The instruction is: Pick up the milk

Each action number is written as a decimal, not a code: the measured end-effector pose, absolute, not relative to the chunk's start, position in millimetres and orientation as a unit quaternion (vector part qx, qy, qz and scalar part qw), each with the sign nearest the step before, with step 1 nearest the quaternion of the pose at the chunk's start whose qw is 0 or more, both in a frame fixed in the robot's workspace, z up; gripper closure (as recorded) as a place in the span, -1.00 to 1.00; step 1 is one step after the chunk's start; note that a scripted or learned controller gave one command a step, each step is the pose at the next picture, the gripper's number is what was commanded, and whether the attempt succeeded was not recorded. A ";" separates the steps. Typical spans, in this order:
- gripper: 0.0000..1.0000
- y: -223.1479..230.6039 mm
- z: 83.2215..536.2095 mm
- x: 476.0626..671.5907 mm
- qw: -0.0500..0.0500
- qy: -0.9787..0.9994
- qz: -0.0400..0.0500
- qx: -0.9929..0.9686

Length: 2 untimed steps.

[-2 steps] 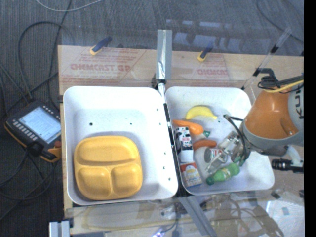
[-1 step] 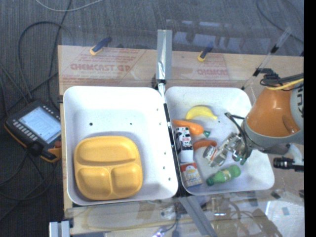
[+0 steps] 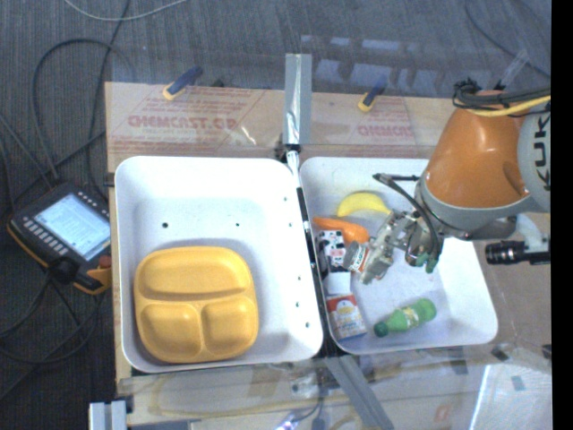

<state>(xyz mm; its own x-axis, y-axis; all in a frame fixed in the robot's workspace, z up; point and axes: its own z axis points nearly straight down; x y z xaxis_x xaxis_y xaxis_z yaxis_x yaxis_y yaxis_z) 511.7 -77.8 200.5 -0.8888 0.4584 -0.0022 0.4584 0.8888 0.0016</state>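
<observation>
The arm (image 3: 479, 173) reaches into the right bin (image 3: 470, 325), which adjoins the left bin (image 3: 206, 173) holding a yellow divided tray (image 3: 197, 303). The gripper (image 3: 380, 256) hangs low over the middle of the right bin, beside a carrot (image 3: 345, 229) and a banana (image 3: 363, 204). How far the claw is open cannot be told, and nothing is visibly in its hold. The milk (image 3: 333, 249), judged to be the small carton against the bin's left wall, stands just left of the gripper. The approach step appears in hand; the next move calls for a leftward shift and descent. A green bottle (image 3: 405, 317) lies nearer the front.
</observation>
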 end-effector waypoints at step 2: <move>1.00 -19.6 182.7 482.9 -0.001 0.875 -0.001 0.485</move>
<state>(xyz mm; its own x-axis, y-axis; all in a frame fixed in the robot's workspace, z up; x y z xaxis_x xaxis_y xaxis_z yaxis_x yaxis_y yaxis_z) 482.9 -19.6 182.7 -0.5299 0.8481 0.0016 0.8481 0.5299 -0.0022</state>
